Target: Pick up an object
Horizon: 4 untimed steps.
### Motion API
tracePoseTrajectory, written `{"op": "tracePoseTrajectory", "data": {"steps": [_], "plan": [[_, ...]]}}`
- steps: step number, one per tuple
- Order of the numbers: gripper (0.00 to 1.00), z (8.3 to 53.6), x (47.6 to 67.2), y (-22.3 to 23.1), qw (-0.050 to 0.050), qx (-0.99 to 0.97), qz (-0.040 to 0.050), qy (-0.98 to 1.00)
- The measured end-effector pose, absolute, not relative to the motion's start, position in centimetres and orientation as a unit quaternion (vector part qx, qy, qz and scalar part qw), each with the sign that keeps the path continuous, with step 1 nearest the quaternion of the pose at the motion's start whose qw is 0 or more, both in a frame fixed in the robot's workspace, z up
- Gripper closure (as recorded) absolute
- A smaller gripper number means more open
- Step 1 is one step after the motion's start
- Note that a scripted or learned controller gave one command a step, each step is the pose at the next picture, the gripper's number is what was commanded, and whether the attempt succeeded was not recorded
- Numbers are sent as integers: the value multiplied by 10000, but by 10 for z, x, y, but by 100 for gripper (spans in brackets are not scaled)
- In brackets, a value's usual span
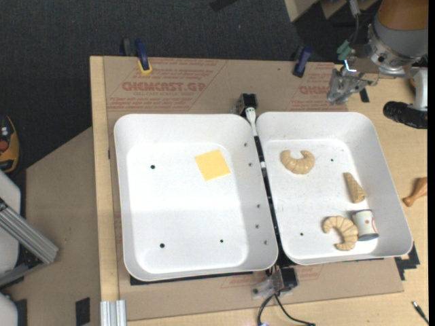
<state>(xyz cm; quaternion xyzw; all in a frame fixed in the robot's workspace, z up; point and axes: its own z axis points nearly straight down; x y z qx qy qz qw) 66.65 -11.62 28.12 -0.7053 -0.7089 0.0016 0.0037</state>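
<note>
Two white bins sit side by side on the counter [102,182]. Left bin [129,202] holds a yellow square [212,164]. Right bin [380,161] holds a croissant [298,161] at 11 o'clock, a cone [354,187] at 3, another croissant [342,231] and a small can [364,224] at 5. The gripper [342,85] hovers beyond the right bin's 12 o'clock rim, its grip impossible to tell.

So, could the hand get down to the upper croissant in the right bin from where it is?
Probably yes: the hand hangs above the bench behind the right bin, and the upper croissant lies apart from the other items, nothing over it.
</note>
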Motion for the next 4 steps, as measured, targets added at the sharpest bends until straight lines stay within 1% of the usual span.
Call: {"op": "tracePoseTrajectory", "data": {"steps": [1, 2, 3, 4], "plan": [[100, 405, 668, -80, -61, -7050, -53, -7091], [100, 310, 658, -44, 43, -7058, 28, -7084], [100, 294, 637, -11, 19, -7062, 14, -7080], [100, 375, 669, 4, -43, -7061, -43, -7081]]}}
